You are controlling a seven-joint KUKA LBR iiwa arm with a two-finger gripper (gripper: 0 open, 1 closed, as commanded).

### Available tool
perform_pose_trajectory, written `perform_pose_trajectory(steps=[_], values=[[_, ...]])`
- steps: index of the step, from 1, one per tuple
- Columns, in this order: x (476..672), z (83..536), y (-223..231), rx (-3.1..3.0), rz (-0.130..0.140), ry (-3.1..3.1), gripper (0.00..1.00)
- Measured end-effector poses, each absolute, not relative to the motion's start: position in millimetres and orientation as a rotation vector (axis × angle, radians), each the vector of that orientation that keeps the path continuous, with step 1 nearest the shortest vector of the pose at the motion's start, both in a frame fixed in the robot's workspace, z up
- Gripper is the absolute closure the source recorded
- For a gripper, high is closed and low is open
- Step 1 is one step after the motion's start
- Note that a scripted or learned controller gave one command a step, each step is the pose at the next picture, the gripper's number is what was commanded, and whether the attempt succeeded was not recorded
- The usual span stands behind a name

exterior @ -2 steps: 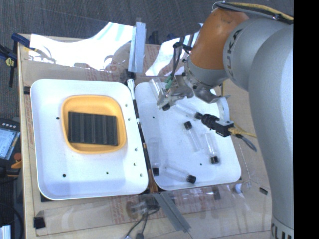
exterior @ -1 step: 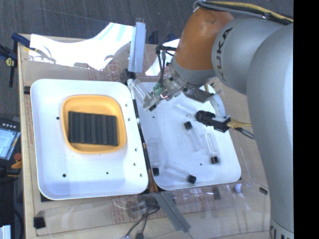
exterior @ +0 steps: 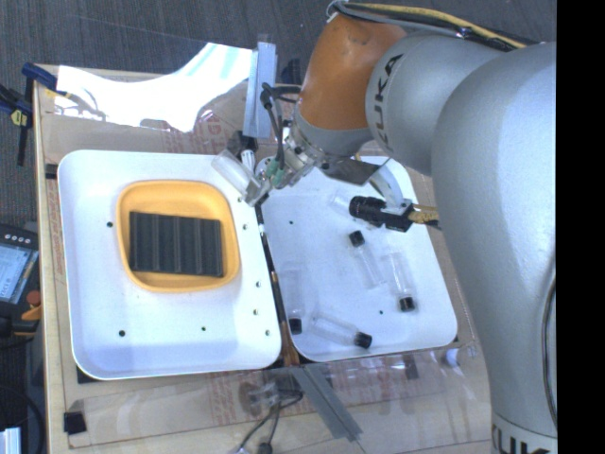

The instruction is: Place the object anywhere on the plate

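Fingers, grip impossible to tell, hang beside the rounded yellow plate with ribbed dark centre.

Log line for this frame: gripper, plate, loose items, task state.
gripper: above the divide between bins, far end | yellow plate: left bin, dark ribbed block on it | clear vials: right bin | task: no vial on plate

The grey KUKA arm reaches in from well to the right of the left bin, its thick links angled down and leftward. The orange band sits above the wrist, just beyond the bin's far right corner. The end effector points down and left, poised at that bin's upper right rim.
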State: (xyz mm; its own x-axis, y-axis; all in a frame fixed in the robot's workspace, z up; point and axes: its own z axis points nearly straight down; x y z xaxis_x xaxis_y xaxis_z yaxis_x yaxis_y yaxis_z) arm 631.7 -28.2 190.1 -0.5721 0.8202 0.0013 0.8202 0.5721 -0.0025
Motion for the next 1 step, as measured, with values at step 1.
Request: perform_pose_trajectory(steps=[1], values=[[631.8,190.2,-28.4,-1.452,0.003,-2.784,0.00]])
